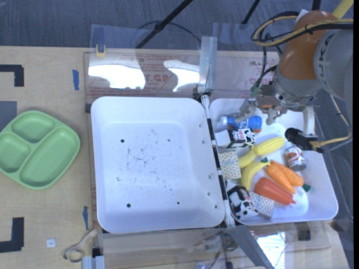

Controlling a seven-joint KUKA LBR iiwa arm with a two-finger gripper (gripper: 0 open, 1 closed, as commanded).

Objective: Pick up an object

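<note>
Camera view: grey arm with orange band (300, 49) enters from the right, wrist over the back of the right bin (325, 198). Gripper (259, 112) hangs low above the bin's rear left corner, close over a blue object (253, 121); whether it is spread or pressed together cannot be told, and nothing is visibly pinched. Right bin is crowded: a black-and-white cow-patterned carton (243, 136) just in front of the blue object, a corn cob (268, 145), a banana (253, 170), two orange carrots (277, 182) touching each other, a small can (295, 157) near the right wall, a second cow-patterned item (242, 204) at the front. Left bin (106, 150) sits alongside. A green divided plate (38, 148) rests on the bench, well apart at far left.
</note>
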